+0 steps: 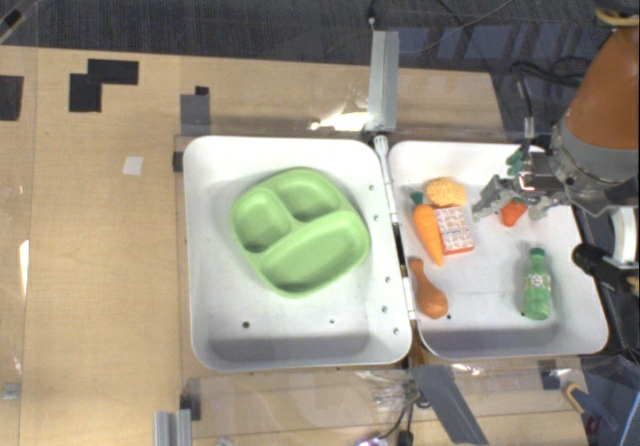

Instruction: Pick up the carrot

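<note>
A green divided plate (298,229) sits in the left white bin (210,264), well to the left of the tool and across the divider between the two bins. In the right white bin (480,329), the carrot (428,233) lies to the tool's left, orange with a small green top, touching a small printed box (455,230) at its right side. Just above the box rests a round orange piece (446,192). Below the carrot lies a brown drumstick-shaped toy (428,291). The tool (503,198) hangs over the bin's upper right part, apart from the carrot, with a small red-orange item (512,214) right at its tip; whether it pinches that item cannot be told. Below the tool, toward the near rim, a green bottle (536,284) lies on the bin floor.
</note>
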### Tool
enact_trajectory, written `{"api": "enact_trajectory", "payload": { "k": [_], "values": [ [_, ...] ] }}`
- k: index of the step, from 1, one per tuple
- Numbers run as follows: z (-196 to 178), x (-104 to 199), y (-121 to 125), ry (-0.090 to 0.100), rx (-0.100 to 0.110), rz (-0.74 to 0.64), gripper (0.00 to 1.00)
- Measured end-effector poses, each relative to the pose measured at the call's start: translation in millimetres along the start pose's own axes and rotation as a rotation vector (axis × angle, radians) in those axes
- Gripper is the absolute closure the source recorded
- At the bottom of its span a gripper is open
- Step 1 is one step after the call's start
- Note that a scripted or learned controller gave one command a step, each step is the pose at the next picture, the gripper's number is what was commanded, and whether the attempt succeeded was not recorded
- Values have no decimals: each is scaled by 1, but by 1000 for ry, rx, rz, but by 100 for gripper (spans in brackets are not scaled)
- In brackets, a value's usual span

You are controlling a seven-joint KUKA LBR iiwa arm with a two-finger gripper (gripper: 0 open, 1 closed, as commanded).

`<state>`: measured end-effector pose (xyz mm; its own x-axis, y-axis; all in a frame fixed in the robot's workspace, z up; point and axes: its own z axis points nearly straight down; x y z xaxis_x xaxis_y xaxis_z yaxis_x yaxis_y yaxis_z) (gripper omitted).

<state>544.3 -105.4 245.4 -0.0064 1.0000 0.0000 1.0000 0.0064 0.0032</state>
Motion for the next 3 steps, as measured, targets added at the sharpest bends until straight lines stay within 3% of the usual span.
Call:
{"api": "enact_trajectory", "payload": {
  "k": [1, 2, 3],
  "values": [
    [128, 16, 15, 1, 3, -200, 0],
    [157, 11, 89, 0, -6, -103, 0],
    [144, 13, 91, 2, -12, -106, 100]
  ]
}}
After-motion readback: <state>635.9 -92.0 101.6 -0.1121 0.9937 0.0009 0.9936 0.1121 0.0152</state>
